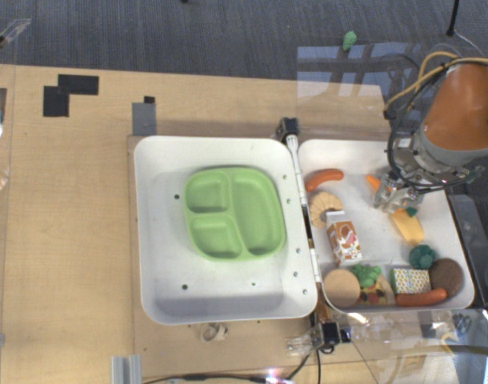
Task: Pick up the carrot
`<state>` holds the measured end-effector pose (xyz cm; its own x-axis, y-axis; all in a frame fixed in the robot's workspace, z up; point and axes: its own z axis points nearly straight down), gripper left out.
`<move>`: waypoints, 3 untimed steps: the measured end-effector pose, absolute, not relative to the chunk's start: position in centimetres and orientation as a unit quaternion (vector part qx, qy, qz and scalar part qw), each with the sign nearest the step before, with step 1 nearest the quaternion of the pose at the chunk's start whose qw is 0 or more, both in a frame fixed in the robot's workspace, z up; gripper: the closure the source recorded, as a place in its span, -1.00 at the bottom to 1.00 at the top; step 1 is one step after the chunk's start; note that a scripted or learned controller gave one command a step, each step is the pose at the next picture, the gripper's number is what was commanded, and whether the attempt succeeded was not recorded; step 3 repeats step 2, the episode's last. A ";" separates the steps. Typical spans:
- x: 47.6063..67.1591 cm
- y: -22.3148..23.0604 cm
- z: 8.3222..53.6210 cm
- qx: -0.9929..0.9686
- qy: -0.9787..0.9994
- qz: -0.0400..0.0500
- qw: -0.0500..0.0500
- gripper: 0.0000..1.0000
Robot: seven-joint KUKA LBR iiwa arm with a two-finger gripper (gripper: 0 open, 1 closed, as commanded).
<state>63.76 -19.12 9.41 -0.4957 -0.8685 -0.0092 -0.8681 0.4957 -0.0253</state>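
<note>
Carrot (373,182): a small, short orange piece, bright against the white floor, lying in the upper middle of the right bin (364,226), with its right end just beside the gripper (397,197), perhaps touching it; no part of it sits visibly inside the gripper. Starting from the left, the left bin (148,214) holds a light green divided plate (232,213) with three compartments; in the right bin, an orange-red sausage (324,178) lies near the top left corner, a tan round biscuit (326,206) just below it, then a small printed carton (344,241); along the bottom wall sit a tan bun (342,286) and a second red sausage (421,298). The gripper hangs low over the bin's upper right part; whether it is spread or closed cannot be told from this angle; a yellow wedge (407,225) lies just below it, and a dark green broccoli (422,255) lower down.
</note>
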 end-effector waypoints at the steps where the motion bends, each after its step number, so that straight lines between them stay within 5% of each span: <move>1: 63.8 -19.0 9.4 -0.502 0.865 -0.008 0.010 -1.00; 2: 64.2 -19.0 11.0 -0.501 0.865 -0.012 0.017 1.00; 3: 64.2 -19.0 11.0 -0.501 0.865 -0.012 0.017 1.00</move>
